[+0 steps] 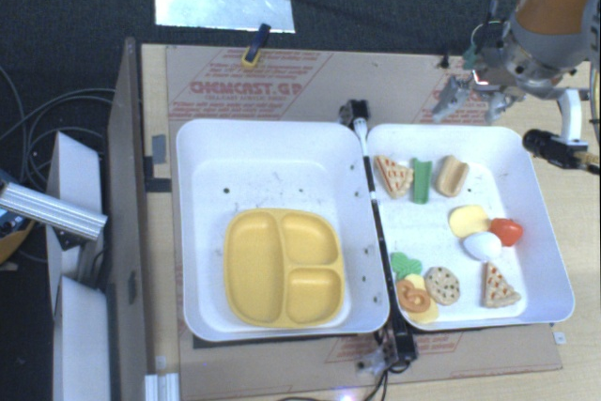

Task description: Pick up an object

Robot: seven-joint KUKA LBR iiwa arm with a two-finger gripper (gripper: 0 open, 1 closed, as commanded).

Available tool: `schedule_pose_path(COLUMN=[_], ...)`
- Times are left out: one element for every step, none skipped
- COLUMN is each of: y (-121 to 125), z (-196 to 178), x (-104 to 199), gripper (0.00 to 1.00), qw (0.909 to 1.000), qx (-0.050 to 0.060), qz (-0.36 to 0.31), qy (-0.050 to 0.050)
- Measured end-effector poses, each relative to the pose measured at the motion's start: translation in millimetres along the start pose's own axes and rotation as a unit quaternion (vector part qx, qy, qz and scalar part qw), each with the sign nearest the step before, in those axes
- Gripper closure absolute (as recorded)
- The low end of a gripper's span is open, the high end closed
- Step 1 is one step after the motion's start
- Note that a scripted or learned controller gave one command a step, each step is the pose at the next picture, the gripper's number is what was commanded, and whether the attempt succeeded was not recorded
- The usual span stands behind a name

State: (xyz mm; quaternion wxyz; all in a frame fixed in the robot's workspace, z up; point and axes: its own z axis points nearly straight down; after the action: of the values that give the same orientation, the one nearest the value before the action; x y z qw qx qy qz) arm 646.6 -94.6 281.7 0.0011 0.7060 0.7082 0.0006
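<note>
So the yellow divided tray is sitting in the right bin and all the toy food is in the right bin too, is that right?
Not quite. The camera view shows the yellow divided tray in the left bin, not the right one. The toy food, such as the pizza slice and the cookie, is indeed in the right bin.

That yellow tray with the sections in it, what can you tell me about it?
The yellow tray lies flat in the left white bin, toward its near edge. It looks like smooth plastic with rounded corners, split into three compartments: one long one on the left and two smaller ones on the right. Nothing sits in it, and only the bin floor touches it.
</note>
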Motion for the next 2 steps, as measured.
schedule_pose_path(y=[-28,-12], z=[75,189], x=[-3,0], gripper=[0.0,0.0], qw=[1.0,1.0], qx=[0.004,-0.001], qz=[0.002,0.0], qy=[0.001,0.001])
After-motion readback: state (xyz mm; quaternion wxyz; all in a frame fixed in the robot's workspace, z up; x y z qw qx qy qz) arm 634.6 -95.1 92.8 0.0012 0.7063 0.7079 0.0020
